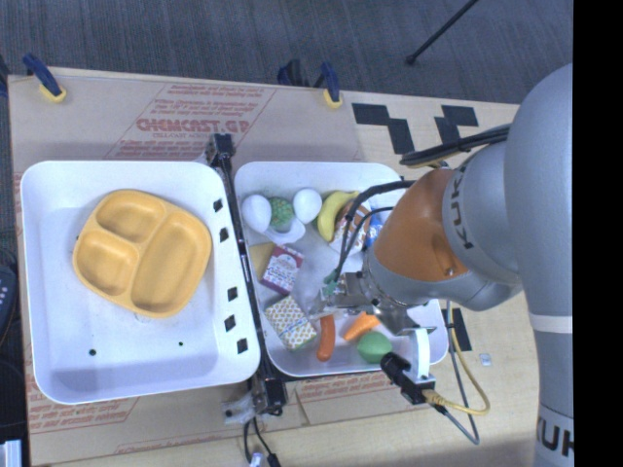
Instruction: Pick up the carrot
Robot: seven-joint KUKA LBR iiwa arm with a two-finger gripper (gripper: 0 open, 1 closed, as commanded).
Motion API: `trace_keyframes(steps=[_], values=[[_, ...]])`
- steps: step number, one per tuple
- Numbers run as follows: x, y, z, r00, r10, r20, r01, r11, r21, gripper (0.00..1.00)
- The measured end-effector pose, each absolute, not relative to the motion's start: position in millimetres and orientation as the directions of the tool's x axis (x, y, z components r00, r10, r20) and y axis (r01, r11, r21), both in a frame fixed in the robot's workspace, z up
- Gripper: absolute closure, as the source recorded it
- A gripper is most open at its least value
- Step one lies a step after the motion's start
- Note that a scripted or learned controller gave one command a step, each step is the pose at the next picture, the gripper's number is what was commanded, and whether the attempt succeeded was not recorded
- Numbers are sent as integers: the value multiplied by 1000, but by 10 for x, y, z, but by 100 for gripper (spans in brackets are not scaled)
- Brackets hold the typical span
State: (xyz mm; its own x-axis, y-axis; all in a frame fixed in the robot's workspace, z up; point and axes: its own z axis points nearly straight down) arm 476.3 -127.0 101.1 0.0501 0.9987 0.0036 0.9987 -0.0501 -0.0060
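The carrot (359, 326), a short orange piece, lies near the front edge of the right bin (255, 185), between a red-orange sausage (325, 339) and a green lump (376, 347). My gripper (346, 302) hangs low over the bin just behind the carrot, under the orange wrist band (414, 236). The wrist hides most of the gripper and the view does not show anything held in it.
The right bin also holds two white eggs (257, 210), a green item (282, 212), a banana (334, 214), a maroon packet (282, 269) and a checkered box (290, 321). A yellow divided plate (143, 252) lies in the left bin (39, 290).
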Motion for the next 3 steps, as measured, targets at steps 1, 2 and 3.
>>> trace_keyframes(steps=[1,2,3], values=[[4763,-384,1915,94,996,2,996,-94,-4,100],[4747,-1763,978,-5,1000,1,1000,5,-5,100],[5334,-724,2109,16,1000,2,1000,-16,-2,100]])
